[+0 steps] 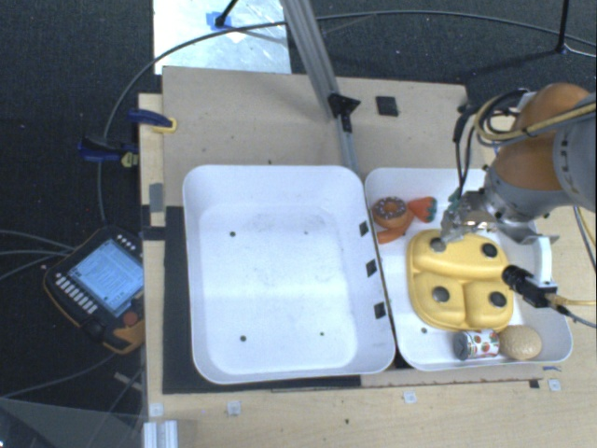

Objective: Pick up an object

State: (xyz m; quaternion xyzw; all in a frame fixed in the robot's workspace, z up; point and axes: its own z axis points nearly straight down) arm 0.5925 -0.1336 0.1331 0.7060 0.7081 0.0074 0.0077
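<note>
Yellow moulded plastic tray with round hollows lies in the right white bin, beside a small printed can, a tan ball and an orange ring-shaped toy. By my reading, the reach is in hand; next comes closing and lifting. Reaching from the right, the gripper hangs over the tray's upper edge; whether it is spread or closed I cannot tell.

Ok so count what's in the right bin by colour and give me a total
Yellow: 1, the moulded tray
Orange: 2, the doughnut and the carrot-like piece
Tan: 1, the rounded lump
White with red: 1, the small can
Total: 5
</note>
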